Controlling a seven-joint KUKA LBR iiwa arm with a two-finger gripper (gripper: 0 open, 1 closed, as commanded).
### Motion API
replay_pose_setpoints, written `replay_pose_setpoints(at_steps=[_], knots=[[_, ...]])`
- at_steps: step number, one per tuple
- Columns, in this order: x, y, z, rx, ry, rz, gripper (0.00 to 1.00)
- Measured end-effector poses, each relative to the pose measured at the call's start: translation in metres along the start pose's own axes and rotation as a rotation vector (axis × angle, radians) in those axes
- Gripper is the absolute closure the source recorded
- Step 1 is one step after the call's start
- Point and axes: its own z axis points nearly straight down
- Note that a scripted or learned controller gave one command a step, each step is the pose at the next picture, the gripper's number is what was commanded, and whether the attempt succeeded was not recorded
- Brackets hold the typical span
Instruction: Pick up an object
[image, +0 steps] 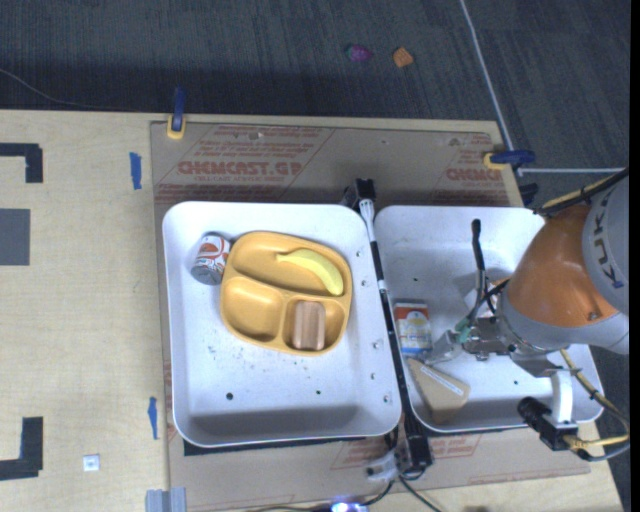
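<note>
Hiding under the orange wrist, claw (468, 335) in right bin (440, 235), grip state impossible to tell.

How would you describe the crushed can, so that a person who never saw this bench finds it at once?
Look at the left white bin, the one that holds a yellow divided tray. The crushed can lies in the bin's far left corner, touching the tray's outer edge. It is small, silver with red markings and dented, unlike the banana and the brown block, which sit inside the tray's compartments.
</note>
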Motion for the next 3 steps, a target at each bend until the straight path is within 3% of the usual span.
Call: replay_pose_setpoints(at_steps=[1,2,3], knots=[[-0.003,0.002,-0.012,-0.01,-0.008,0.003,1.0],[-0.003,0.002,-0.012,-0.009,-0.008,0.004,0.0],[0.002,-0.001,-0.001,0.006,0.006,-0.001,0.0]])
